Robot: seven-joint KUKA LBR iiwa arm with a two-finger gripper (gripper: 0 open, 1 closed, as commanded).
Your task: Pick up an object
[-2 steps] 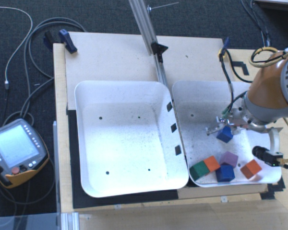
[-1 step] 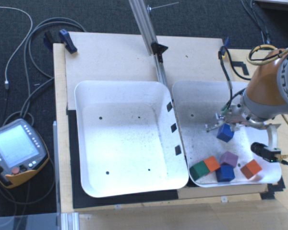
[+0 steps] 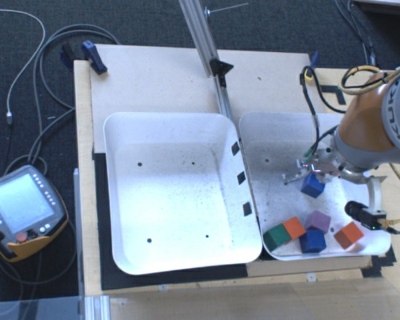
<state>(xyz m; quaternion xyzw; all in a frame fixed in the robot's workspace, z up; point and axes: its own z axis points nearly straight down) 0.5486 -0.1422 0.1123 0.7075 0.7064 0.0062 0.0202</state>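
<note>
A teach pendant (image 3: 21,209) with a grey screen and orange underside lies on the dark floor at far left, beside loose cables. The table (image 3: 153,79) carries two shallow white bins side by side. A blue clamp (image 3: 93,57) sits at the table's far left corner. The left bin (image 3: 173,192) shows a bare, speckled floor. An aluminium rail (image 3: 199,29) runs down at a slant to the gap between the bins. In the right bin (image 3: 270,139), a cluster of blocks lies along the near wall: a green block (image 3: 276,236), an orange block (image 3: 294,228) touching it, a blue block (image 3: 313,241), a purple block (image 3: 318,221) just behind that one, and a second orange block (image 3: 349,235) slightly apart to the right. The gripper (image 3: 311,174) stands over the right bin's middle, closed around a blue cube (image 3: 313,187), which hangs tilted between its fingers, apart from the cluster. The grey arm with its orange band (image 3: 367,122) enters from the right.
</note>
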